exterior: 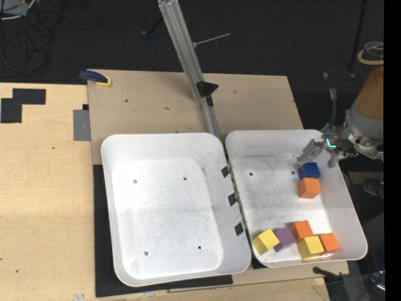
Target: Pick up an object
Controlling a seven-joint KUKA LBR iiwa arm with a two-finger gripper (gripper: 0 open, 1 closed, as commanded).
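A: Where is the grey two-finger claw (321, 155) working?
B: It is hovering spread open, gripping nothing; the small blue cube (308, 170) is lying just below it.
A: Advice?
B: Centring the fingers before closing.

Arm (369, 108) cut off at right edge above orange band. Gripper (319, 152) small against the bin wall; finger state not resolved. Blue cube (309, 169) partly covered by a finger. Purple cube (285, 237) overlapped by neighbouring cubes. Blue-and-yellow item (95, 77) at bench corner too small to identify.
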